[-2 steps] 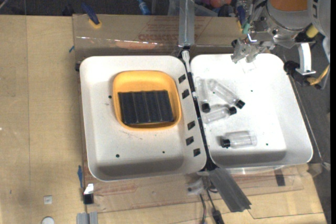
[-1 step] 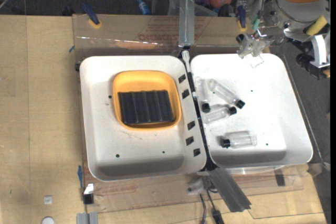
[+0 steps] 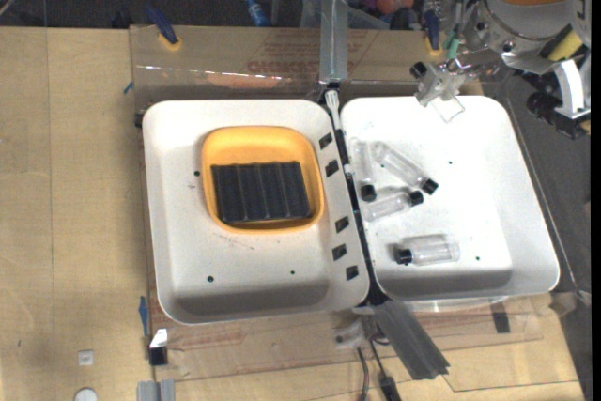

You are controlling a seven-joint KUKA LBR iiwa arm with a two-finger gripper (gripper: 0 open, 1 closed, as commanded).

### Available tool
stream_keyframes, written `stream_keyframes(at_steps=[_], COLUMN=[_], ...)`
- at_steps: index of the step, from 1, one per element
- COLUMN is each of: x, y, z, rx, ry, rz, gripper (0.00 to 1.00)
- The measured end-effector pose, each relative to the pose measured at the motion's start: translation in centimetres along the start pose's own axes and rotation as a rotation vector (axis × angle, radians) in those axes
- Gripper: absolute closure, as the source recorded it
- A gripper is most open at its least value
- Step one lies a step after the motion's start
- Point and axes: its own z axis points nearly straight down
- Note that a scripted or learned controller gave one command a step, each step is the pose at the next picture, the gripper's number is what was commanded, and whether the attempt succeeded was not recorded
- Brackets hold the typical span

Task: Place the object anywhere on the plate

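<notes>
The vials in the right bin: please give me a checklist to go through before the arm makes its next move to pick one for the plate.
1. Vials present in the right bin: ok. A cluster of clear vials with black caps lies near the divider.
2. A vial lying apart from the others, easier to grasp: ok. The lone vial lies by itself near the front.
3. Orange plate in the left bin: ok.
4. Free room on the plate: not ok. A black ribbed insert covers most of it.
5. Gripper above the bin's far edge, clear of the vials: ok.
6. Gripper holding nothing: cannot tell.
</notes>
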Motion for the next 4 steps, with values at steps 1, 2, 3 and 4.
stream_keyframes(at_steps=[1,2,3,4], x=[3.9,2.7,1.3,0.3], y=[1.2,0.9,0.4,0.2], z=[1.9,0.6,0.9,-0.8], rx=[0.001,-0.004,-0.002,-0.004], ry=[0.002,-0.001,-0.001,-0.002], rz=[-0.243,-0.258,-0.295,-0.307], gripper=[1.00,1.00,1.00,1.00])
